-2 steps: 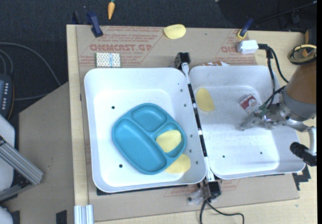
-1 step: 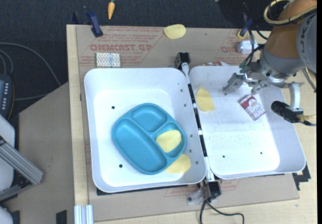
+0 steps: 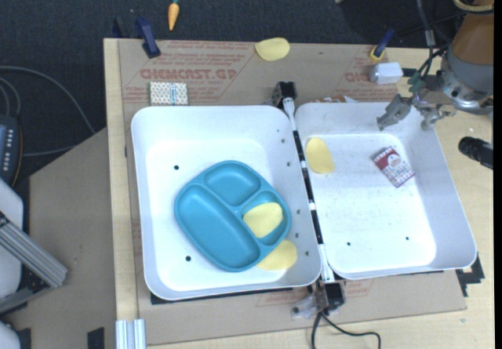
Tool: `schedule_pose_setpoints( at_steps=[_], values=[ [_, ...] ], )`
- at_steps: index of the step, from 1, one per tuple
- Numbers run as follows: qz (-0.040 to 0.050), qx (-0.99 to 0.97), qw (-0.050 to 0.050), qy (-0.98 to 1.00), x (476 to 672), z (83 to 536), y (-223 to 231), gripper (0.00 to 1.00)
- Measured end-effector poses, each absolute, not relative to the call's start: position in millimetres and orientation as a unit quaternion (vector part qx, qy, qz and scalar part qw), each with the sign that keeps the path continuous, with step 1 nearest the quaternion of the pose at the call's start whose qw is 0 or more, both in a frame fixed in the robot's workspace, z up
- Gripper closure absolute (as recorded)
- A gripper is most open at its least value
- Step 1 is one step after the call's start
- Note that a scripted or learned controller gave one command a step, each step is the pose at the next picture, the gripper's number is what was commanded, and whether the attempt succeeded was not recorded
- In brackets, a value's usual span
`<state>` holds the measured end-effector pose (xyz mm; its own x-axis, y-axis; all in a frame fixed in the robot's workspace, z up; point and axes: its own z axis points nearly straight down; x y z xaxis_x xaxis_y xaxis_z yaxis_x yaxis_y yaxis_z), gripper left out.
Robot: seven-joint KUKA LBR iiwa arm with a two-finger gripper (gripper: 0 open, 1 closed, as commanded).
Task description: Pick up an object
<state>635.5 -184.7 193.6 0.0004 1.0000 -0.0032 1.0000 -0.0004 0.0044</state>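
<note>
wooden table (image 3: 86, 206) bore two white bins; tool (image 3: 410, 110), fingers apart and holding nothing, hovered over right bin's (image 3: 439, 245) far edge, approach step, needing descent toward red packet (image 3: 392, 166).

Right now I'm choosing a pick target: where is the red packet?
The red packet lies in the right bin, toward its upper right, with the gripper just above it and a yellow piece to its left.

A small red-and-white packet (image 3: 392, 166) lies flat and tilted in the right bin (image 3: 439, 245), near its far right corner. A pale yellow chip-shaped piece (image 3: 319, 155) rests against the same bin's left edge, well apart from the packet.
</note>
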Motion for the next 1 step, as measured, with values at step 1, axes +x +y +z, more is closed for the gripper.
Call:
schedule_pose_setpoints(
  at_steps=[1],
  values=[
    [-0.0009,0.707,-0.001,0.707,620.3,83.4,-205.7,0.00]
  ],
)
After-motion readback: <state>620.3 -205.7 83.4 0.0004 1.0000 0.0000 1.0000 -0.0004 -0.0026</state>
